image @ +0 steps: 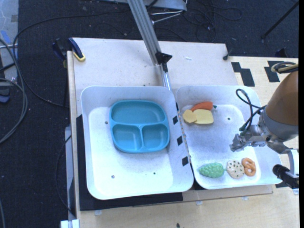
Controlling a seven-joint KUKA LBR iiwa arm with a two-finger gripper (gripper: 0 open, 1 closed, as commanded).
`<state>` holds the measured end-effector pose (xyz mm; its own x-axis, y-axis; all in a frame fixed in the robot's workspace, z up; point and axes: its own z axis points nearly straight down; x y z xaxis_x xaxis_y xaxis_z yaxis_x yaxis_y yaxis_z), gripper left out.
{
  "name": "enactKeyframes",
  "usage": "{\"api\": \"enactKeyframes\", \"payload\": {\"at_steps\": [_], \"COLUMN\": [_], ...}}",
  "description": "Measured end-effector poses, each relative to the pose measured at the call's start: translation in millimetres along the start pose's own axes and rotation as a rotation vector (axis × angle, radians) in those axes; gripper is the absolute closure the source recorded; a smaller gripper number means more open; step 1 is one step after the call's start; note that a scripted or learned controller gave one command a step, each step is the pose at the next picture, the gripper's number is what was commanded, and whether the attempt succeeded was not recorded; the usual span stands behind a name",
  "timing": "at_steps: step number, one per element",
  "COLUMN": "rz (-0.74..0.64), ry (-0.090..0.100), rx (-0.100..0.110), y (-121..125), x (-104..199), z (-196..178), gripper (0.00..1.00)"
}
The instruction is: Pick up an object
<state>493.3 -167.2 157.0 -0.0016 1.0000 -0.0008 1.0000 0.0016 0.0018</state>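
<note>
Two white bins (95, 127), one blue tray (140, 126), five food pieces (211, 170).

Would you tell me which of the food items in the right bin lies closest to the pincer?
The pretzel, just below the pincer; the cookie sits slightly farther left, the green piece farther still.

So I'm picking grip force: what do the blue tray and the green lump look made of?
The blue tray looks like smooth moulded plastic: even colour, soft sheen, rounded dividers. The green lump seems a matte, bumpy toy food, perhaps rubber or soft plastic; the view leaves that open.
</note>
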Motion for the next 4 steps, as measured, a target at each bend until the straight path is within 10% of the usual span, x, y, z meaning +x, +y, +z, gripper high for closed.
{"api": "enactKeyframes", "payload": {"at_steps": [2, 4], "rz": [-0.002, -0.005], "ry": [-0.001, 0.001], "rx": [-0.002, 0.0], "y": [16, 47], "x": [-5, 101], "z": [-97, -85], "gripper": [1.0, 1.0]}}
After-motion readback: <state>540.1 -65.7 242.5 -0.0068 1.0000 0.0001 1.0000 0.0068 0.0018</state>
